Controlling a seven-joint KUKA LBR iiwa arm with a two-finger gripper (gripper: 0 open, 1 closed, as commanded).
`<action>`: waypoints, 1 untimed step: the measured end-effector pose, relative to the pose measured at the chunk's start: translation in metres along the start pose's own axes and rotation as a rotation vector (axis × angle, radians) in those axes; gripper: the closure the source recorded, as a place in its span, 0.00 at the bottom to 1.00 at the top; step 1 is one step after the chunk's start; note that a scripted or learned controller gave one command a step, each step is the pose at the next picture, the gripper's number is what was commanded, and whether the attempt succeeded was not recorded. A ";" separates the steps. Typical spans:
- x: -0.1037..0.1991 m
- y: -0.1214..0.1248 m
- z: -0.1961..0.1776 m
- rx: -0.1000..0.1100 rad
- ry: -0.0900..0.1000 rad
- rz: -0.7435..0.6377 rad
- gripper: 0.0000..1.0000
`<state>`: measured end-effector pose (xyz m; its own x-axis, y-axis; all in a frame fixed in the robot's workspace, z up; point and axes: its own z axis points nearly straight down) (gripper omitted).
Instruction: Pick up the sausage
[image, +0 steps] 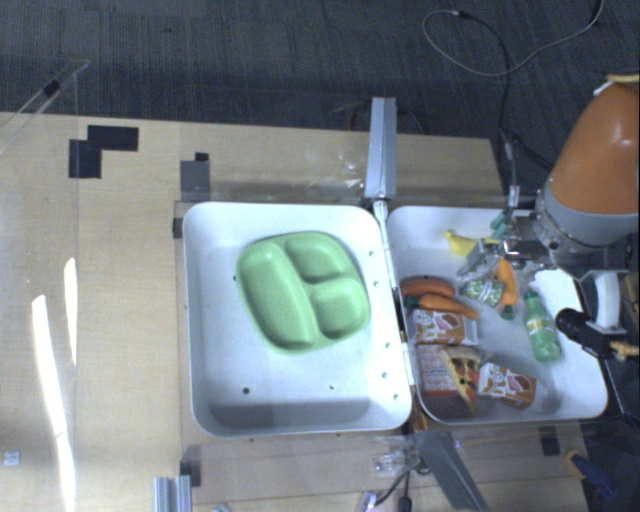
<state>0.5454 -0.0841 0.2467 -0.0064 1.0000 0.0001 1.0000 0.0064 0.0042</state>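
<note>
The sausage (427, 287) is a reddish-brown link lying at the left side of the right bin (570, 405), just above an orange carrot (449, 304). My gripper (487, 262) hangs over the upper middle of that bin, to the right of the sausage and a little further back. It stands open above a green packet (485, 292), with nothing between its fingers. The sausage lies free, apart from the gripper.
The right bin also holds a yellow banana (460, 241), a second orange carrot (507, 281), a green bottle (541, 332) and small printed cartons (440, 327) near the front. A green divided plate (303, 289) lies in the left bin (215, 330).
</note>
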 end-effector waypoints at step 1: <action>0.059 0.012 0.062 0.000 0.001 -0.021 0.00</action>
<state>0.5572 -0.0247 0.1849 -0.0271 0.9996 0.0005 0.9996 0.0271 0.0038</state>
